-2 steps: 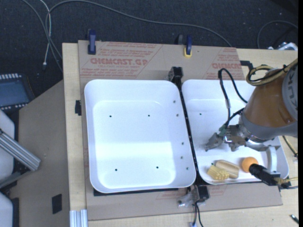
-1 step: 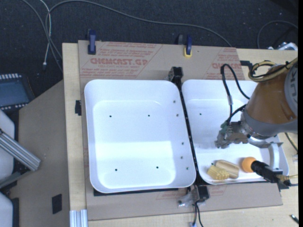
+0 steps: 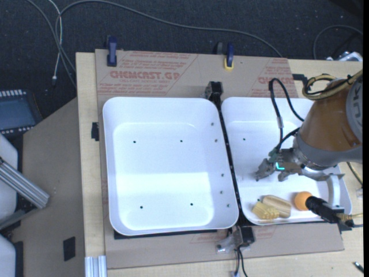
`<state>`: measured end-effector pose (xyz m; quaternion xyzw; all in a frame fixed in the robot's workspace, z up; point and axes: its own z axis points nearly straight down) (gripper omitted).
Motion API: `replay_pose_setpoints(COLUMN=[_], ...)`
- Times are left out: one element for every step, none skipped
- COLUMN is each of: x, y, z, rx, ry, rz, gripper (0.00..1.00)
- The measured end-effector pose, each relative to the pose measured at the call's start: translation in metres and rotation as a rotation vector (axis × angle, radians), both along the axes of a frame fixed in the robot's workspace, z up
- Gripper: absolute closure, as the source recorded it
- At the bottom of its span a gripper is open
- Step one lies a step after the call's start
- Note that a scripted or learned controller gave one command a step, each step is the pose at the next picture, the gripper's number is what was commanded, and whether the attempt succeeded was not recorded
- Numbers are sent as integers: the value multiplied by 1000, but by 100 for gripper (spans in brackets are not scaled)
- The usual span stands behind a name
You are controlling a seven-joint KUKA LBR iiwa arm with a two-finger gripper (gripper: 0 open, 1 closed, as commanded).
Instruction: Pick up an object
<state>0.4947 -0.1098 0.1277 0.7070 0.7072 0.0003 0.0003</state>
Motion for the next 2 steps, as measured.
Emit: replay_pose_setpoints(x=[0,0], y=[0,0], z=[11,10], rx=[0,0], ry=[-1,-1], rz=[0,0], gripper=[100,0])
